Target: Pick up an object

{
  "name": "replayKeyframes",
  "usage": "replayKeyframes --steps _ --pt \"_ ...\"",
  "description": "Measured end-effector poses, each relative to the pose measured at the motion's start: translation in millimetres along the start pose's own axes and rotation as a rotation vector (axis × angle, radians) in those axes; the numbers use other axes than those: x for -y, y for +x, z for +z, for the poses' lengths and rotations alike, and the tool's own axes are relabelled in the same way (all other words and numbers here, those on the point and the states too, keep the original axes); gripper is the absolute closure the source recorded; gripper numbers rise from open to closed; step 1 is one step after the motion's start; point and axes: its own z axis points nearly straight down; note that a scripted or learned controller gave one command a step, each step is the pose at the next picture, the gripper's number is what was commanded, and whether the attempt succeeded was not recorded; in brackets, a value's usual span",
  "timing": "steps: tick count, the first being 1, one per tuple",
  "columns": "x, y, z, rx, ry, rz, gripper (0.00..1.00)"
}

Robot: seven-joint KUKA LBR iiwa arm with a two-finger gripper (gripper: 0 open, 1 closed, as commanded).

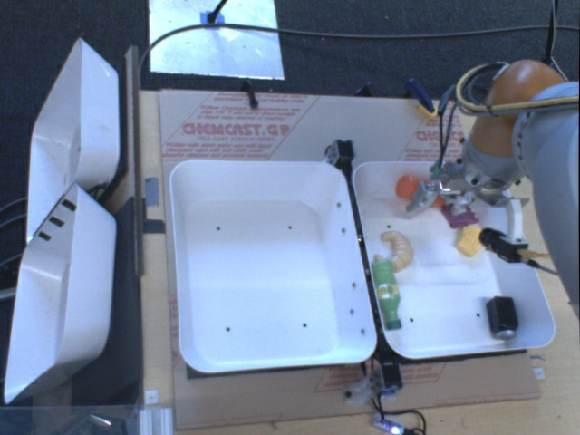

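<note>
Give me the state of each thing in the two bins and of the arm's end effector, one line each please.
Left bin: bare white floor.
Right bin: holds the objects.
Green bottle: lying on its side by the divider.
Cream curved piece: lying flat.
Orange ball: resting near the end effector.
Yellow block: resting flat.
Purple piece: lying flat.
Black can: lying near the front corner.
End effector: low over the right bin, grip unclear.

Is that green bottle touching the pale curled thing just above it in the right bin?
Touching, as far as the camera view shows: the green bottle's top end meets the lower end of the pale curled piece, with no white bin floor visible between them.
</note>
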Motion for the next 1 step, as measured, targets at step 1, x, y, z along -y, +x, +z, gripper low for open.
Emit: replayKeyframes --steps 1 --pt "26.5 -2.0 -3.7 -0.003 -0.014 0.001 0.0"
